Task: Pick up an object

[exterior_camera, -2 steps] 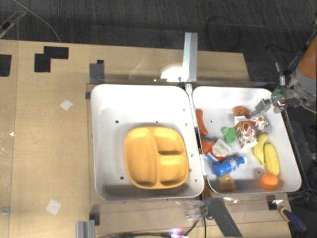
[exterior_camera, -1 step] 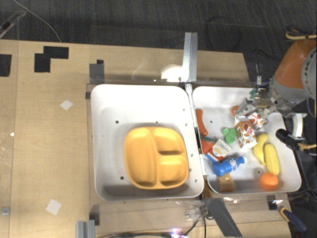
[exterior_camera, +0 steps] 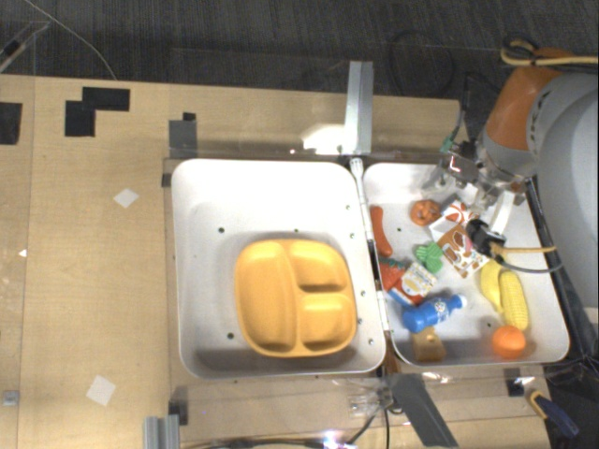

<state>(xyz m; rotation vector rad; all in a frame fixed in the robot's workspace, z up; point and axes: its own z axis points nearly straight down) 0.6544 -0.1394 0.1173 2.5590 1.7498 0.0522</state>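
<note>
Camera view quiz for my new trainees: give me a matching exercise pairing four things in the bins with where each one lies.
Things:
1. yellow divided tray
2. orange ball
3. blue bottle
4. corn cob

Places:
A. near right corner of the right bin
B. middle of the left bin
C. along the right bin's right side, just beyond the ball
D. near middle of the right bin, beside its left wall

Pairs: 1-B, 2-A, 3-D, 4-C
</note>
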